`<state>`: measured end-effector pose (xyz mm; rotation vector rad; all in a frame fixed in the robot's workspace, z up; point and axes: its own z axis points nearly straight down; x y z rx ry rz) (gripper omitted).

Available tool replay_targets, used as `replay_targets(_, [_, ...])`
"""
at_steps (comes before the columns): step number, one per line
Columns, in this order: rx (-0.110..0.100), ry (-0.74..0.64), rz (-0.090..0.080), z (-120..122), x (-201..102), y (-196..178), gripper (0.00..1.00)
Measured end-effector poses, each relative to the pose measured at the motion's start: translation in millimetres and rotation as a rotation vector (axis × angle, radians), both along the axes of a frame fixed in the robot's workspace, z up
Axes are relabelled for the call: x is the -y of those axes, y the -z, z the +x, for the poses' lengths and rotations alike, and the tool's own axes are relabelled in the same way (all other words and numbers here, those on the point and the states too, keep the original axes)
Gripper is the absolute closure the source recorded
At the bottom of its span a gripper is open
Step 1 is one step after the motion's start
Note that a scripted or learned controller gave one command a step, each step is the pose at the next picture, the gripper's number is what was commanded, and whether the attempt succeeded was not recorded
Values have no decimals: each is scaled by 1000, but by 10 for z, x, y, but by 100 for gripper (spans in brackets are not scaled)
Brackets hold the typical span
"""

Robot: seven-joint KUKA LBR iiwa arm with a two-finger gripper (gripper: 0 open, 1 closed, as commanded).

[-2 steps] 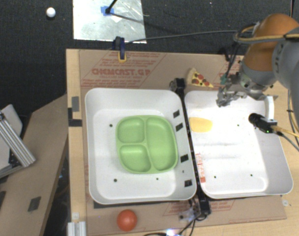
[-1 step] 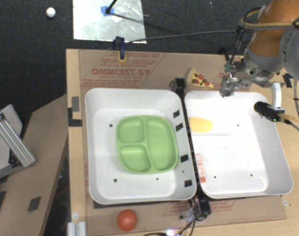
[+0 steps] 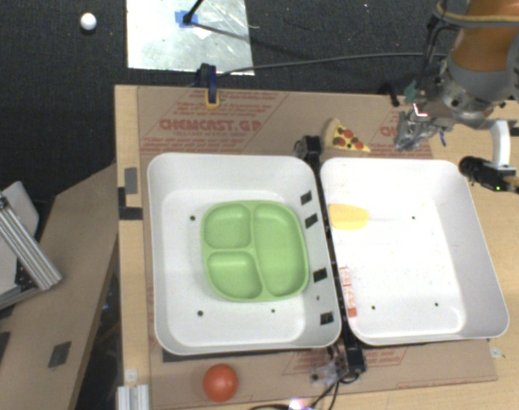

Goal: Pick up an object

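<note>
A pale yellow object (image 3: 348,217) lies in the right bin (image 3: 430,314) near its left wall. A green divided tray (image 3: 253,249) sits in the left bin (image 3: 170,229). A toy pizza slice (image 3: 346,137) rests on the cardboard behind the bins. A red-orange ball (image 3: 219,382) lies on the cardboard in front of the left bin. My gripper (image 3: 411,133) hangs above the back edge of the right bin, to the right of the pizza slice, with nothing visibly between its fingers.
The grey arm with its orange band (image 3: 490,15) fills the upper right corner. A blue clamp (image 3: 207,79) holds the cardboard's back edge. A shiny sheet (image 3: 187,24) and a small white ball (image 3: 88,21) lie on the dark floor behind.
</note>
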<state>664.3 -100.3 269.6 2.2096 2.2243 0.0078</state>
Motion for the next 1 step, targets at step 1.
replay_targets(1, [-8,-3,2,-130,-573,147,100])
